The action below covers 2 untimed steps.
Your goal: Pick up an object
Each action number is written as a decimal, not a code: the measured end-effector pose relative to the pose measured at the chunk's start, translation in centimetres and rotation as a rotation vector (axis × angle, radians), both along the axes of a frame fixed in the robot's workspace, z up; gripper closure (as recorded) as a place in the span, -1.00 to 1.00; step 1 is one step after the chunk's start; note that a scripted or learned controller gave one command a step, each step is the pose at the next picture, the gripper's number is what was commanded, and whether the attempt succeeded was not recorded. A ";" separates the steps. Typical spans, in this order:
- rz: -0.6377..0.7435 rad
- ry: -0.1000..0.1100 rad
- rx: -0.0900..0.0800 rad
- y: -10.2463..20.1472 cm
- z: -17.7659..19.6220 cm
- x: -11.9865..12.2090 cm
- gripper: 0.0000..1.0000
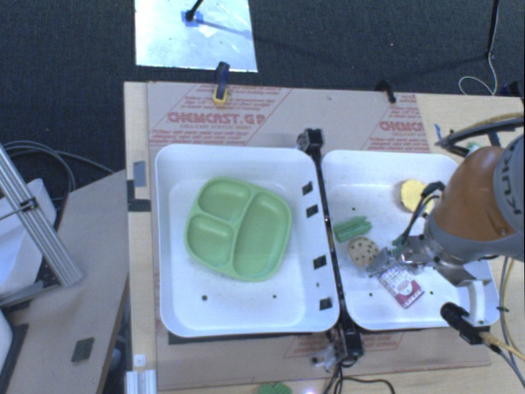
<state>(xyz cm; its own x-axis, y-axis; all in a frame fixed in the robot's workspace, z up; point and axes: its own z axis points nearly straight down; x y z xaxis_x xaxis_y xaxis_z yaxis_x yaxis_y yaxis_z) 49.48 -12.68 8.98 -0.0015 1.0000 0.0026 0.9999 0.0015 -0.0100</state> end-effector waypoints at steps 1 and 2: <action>0.008 -0.019 -0.003 4.5 -0.3 6.9 -1.00; 0.006 -0.022 -0.004 4.2 -0.3 15.0 -1.00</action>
